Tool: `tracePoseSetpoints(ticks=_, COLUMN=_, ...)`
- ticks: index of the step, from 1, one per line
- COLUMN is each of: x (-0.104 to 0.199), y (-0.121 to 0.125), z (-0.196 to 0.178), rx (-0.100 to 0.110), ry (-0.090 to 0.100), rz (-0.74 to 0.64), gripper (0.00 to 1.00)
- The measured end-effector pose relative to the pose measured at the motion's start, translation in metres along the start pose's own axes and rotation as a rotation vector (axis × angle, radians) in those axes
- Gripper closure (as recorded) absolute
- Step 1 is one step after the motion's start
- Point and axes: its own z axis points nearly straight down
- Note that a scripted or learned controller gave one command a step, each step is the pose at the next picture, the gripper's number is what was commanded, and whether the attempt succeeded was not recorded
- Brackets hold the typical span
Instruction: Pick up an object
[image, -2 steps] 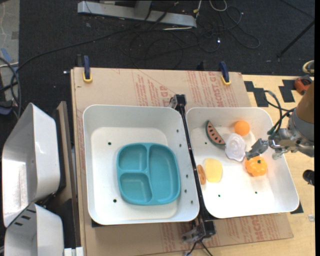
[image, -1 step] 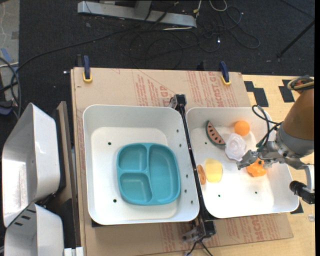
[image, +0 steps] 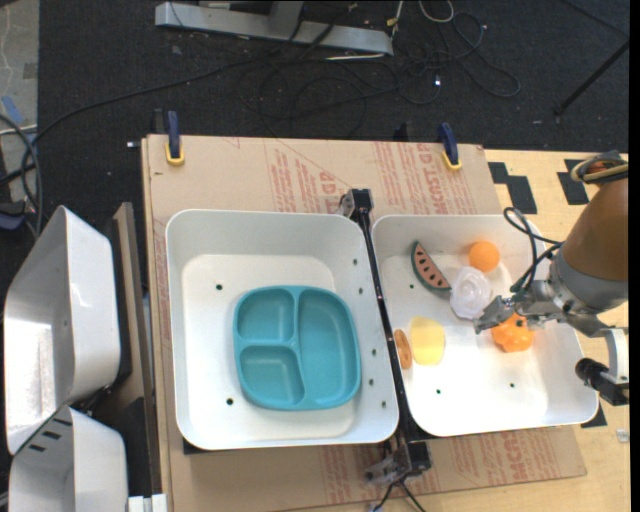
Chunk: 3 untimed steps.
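Orange obj (image: 515, 337) touching end effector (image: 497, 318), R bin (image: 560, 400).

1. We take this for a robotics lab: a grey arm with an orange band (image: 600, 240) reaches over a bench.
2. We see a cardboard sheet (image: 300, 175) clamped to the bench under two white bins (image: 190, 300).
3. Loose cables (image: 440, 60) trail across the dark floor behind.

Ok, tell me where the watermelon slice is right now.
The watermelon slice lies in the right bin, near its upper left corner, close to the divider between the bins, with the clear cup just to its right and the yellow block below.
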Motion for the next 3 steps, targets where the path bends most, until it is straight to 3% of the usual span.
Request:
tracePoseSetpoints(ticks=1, x=-0.001, y=0.003, z=-0.010, rx=-0.005, ry=-0.001, rz=0.000, gripper=1.00)
tracePoseSetpoints(ticks=2, x=-0.007, y=0.002, z=-0.052, rx=0.021, ry=0.012, rz=-0.003, gripper=1.00)
tracePoseSetpoints(ticks=3, x=-0.011, y=0.006, z=-0.091, rx=0.020, ry=0.011, rz=-0.005, gripper=1.00)
